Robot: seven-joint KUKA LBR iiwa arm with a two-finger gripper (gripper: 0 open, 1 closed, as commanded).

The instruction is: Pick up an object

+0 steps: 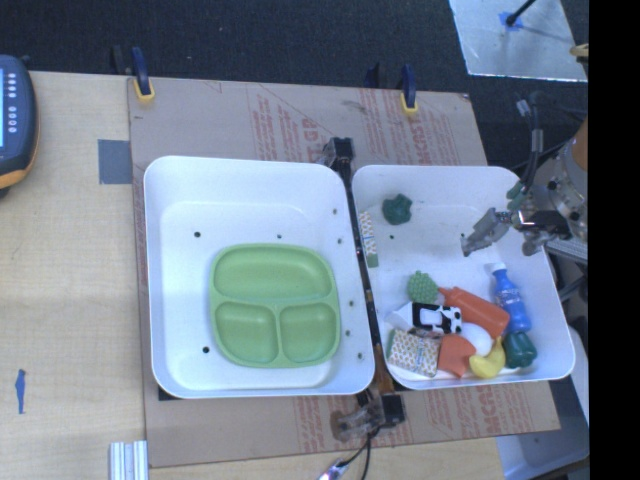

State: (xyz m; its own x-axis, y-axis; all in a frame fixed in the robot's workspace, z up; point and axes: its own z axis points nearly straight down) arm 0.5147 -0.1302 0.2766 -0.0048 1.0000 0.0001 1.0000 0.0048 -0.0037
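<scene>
My gripper [500, 241] hangs over the right side of the right bin [445, 183], open, with nothing between its fingers. Just below it lies a blue bottle [510, 300]. A pile of toys fills the bin's near end: an orange piece [476, 311], a black-and-white cow [438, 318], a light green lump [422, 287], a patterned packet [413, 351], a yellow banana [487, 364] and a dark green piece [520, 349]. A small dark green object [397, 208] sits alone near the far left of this bin, well to the gripper's left.
The left bin [170, 198] holds a green divided plate [275, 305]. A thin strip [368, 236] lies against the right bin's left wall. A clamp [341, 152] sits between the bins at the far side. Bare bin floor lies between the gripper and the lone green object.
</scene>
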